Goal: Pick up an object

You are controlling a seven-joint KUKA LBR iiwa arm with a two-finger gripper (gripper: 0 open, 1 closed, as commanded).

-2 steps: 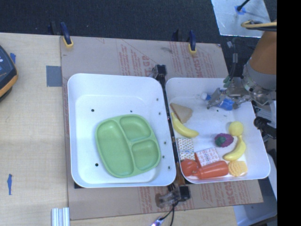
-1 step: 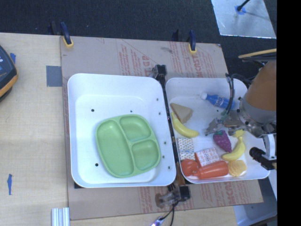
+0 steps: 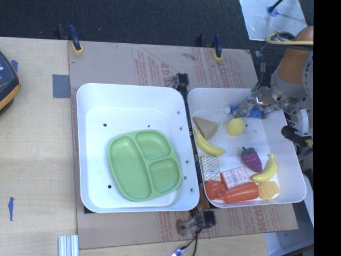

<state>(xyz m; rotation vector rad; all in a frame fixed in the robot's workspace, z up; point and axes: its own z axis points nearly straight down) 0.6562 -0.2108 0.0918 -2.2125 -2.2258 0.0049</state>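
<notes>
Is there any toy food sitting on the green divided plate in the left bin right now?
No. The green divided plate lies bare in the left bin; the toy food is all in the right bin.

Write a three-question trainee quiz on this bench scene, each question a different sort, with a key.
1. True or false: the green divided plate lies in the right bin.
2. How many bananas are in that bin?
3. Which lies nearest the gripper? A) yellow ball B) purple grapes C) orange carrot

Key: 1 false, it lies in the left bin; 2 two; 3 A.
</notes>
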